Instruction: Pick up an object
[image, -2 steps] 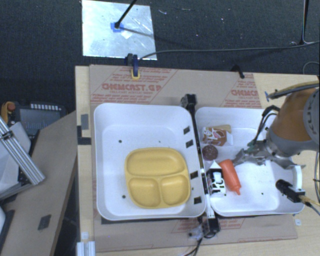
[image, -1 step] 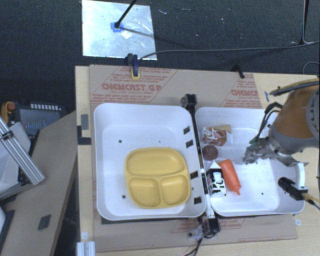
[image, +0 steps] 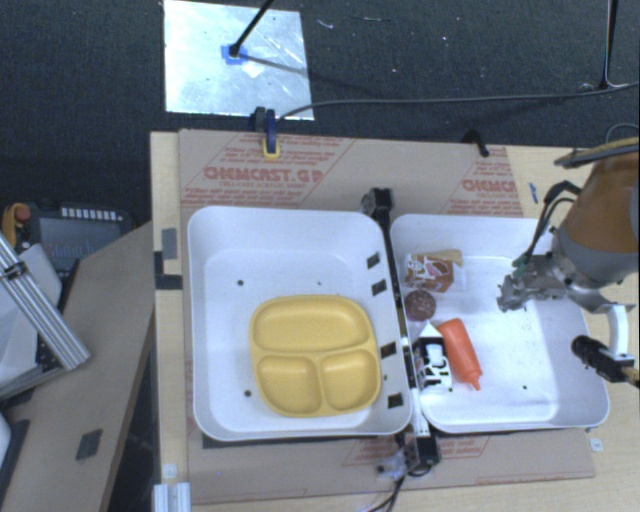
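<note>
Orange carrot-shaped toy, likely plastic — lies flat in the right white bin, near that bin's left wall, tapered end pointing toward the front edge, broad end toward the middle. Judged the most likely pick: probably light, stiff and smooth, so it may slip or roll if pinched at the thin tip; better to close across the thicker upper body, jaws crosswise to its long axis. Touching or just beside its left flank sits a small black-and-white block-like item — too small to say which, and a clumsy descent could catch both. Above these, a small round dark-brown disc, and above that a flat tan-and-white packet with reddish print, both hugging the same wall. The gripper hangs over the right bin's upper middle, apart from the carrot and up-right of it, nothing visible between its tips; whether it is spread or closed cannot be told at this size. Grey arm with orange band enters from the right. Left white bin holds a yellow three-compartment plastic tray, well apart from the gripper. Both bins rest on brown printed cardboard.
</note>
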